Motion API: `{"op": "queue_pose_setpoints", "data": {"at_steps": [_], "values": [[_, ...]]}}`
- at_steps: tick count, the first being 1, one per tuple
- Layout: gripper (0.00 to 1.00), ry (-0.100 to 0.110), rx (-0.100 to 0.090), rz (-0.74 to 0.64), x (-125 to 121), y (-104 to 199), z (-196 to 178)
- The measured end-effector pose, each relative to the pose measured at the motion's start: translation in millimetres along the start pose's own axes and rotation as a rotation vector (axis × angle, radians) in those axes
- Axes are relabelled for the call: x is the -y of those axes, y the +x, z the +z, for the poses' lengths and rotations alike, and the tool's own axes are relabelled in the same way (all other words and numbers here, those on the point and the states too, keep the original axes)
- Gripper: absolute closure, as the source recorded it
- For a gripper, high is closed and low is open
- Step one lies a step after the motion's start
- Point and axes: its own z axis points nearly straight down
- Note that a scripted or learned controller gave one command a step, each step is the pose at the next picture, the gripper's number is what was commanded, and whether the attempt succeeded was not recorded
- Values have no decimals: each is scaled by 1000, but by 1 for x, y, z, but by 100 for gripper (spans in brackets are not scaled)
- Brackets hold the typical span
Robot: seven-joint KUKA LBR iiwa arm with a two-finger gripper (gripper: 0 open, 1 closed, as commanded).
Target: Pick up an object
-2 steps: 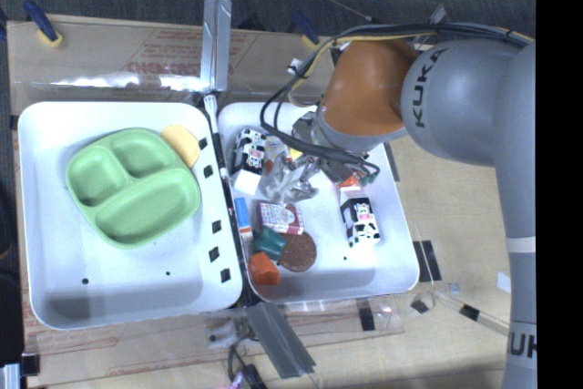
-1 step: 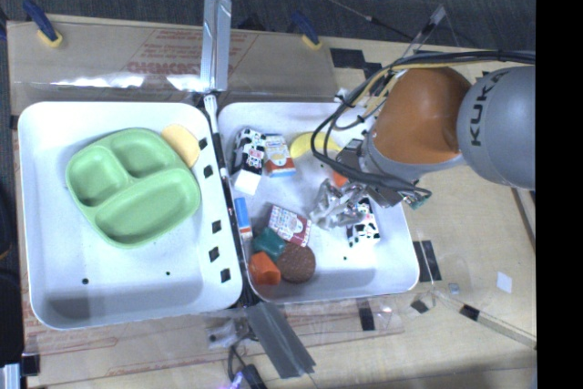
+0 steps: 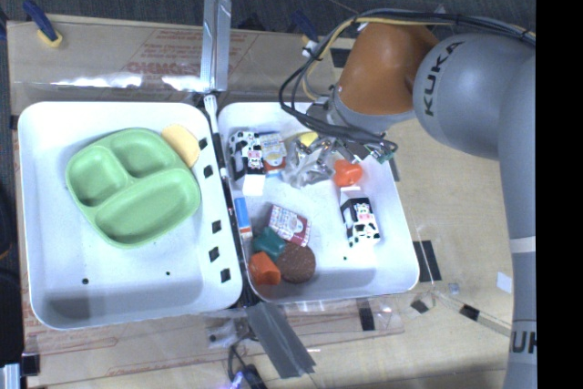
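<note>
Left bin (image 3: 36, 223): green divided plate (image 3: 134, 185), a yellow sponge-like piece (image 3: 182, 142) touching its upper right edge. Right bin (image 3: 396, 241): along the upper wall, two small cow-print cartons (image 3: 254, 151); below them a blue-and-white stick (image 3: 242, 216) against the divider. Near the lower wall, a red-patterned packet (image 3: 289, 224), a teal block (image 3: 270, 242), an orange block (image 3: 264, 267) and a brown round cookie (image 3: 297, 263), all bunched together. Further right, another cow-print carton (image 3: 361, 223) lying apart. Above it, an orange piece (image 3: 347, 173) just beside the gripper (image 3: 314, 164), low over the bin's upper middle. Fingers blurred amid shiny clutter: cannot tell how far open, nor anything held. Grey arm (image 3: 474, 96) entering from the right over the table (image 3: 446, 196).
</note>
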Motion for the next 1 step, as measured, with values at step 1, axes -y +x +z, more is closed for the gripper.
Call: {"op": "queue_pose_setpoints", "data": {"at_steps": [1], "values": [[100, 5, 3, 299, -9, -33, -126]]}}
